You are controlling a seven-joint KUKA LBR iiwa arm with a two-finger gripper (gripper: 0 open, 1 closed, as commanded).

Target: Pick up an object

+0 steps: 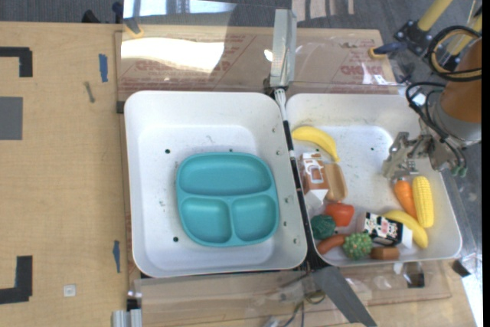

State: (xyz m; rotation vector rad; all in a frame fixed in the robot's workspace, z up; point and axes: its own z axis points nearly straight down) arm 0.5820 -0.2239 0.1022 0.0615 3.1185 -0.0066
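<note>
Right white plastic bin (360, 135): green broccoli toy (357, 244) at 6 o'clock; orange carrot toy (404, 197) beside yellow corn cob (423, 200) at 3 o'clock. Metal pincer (404, 153) just above carrot, grip state unclear. Yellow banana (316, 140) at 11 o'clock. Left bin (153, 119): teal divided plate (227, 197).

I see open white floor in the right-hand shallow white bin (360, 135) between the yellow plastic banana (316, 140) and my gripper (403, 157). Its near half is crowded: orange carrot (404, 197), yellow corn cob (423, 200), green broccoli floret (357, 244). The teal three-compartment plate (227, 197) fills the middle of the left-hand white bin (153, 126).
</note>
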